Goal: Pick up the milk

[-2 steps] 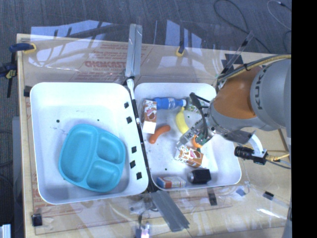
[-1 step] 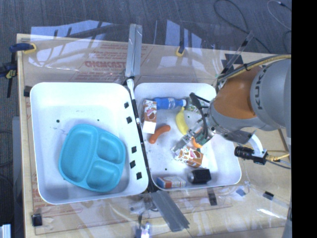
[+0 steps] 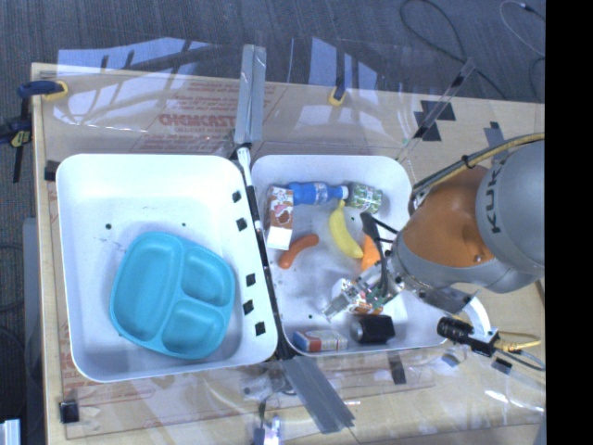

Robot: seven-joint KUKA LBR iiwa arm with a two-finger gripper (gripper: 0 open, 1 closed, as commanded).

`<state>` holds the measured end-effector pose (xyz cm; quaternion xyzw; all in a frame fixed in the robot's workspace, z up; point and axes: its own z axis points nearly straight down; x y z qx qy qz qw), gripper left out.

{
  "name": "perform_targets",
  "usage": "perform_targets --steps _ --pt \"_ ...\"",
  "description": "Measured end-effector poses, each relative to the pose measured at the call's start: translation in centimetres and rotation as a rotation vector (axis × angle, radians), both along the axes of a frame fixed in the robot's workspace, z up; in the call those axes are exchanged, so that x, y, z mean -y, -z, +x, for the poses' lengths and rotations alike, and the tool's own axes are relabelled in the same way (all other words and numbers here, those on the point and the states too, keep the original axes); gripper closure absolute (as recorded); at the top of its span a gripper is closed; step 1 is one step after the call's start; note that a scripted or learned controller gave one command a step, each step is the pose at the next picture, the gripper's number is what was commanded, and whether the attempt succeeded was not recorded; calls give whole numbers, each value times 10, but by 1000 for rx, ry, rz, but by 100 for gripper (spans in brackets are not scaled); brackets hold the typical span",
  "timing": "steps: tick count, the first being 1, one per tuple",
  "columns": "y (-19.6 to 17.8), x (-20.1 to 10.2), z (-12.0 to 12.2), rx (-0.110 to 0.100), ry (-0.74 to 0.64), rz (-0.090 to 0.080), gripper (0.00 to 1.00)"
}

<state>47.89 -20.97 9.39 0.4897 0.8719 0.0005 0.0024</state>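
My hand (image 3: 356, 295) hung low in the right-hand bin (image 3: 400, 176), toward its near wall, with plenty crowded around it. Just beside it, on the near-wall side, lay a black block (image 3: 372, 327), and past that, along the same wall and farther from my arm, a small red and white box (image 3: 321, 342). On the far side of my hand, close by, sat a short orange piece (image 3: 371, 250) and a banana (image 3: 346, 234), both between my hand and the far wall. Along that wall lay a blue and white bottle (image 3: 313, 193) end to end with a green can (image 3: 367, 196). What I took for the milk (image 3: 280, 216), a small red-brown carton with a white end, lay well apart from my hand, against the divider wall in the bin's far corner, with an orange sausage-shaped thing (image 3: 298, 249) lying between it and my hand. The other bin (image 3: 83, 179), beyond the divider, held a blue sectioned plate (image 3: 174, 293). My arm (image 3: 463, 225) came in over the bin's outer edge, its orange band bent down over my wrist, so my hand pointed down at the bin floor. I could not tell whether my hand was spread or pressed together, and I saw nothing held in it.
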Motion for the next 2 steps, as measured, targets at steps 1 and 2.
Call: perform_targets --steps 1,2 --pt "-12 0 3 7 -6 -2 100" --pt "-73 -78 -2 -6 161 3 100"
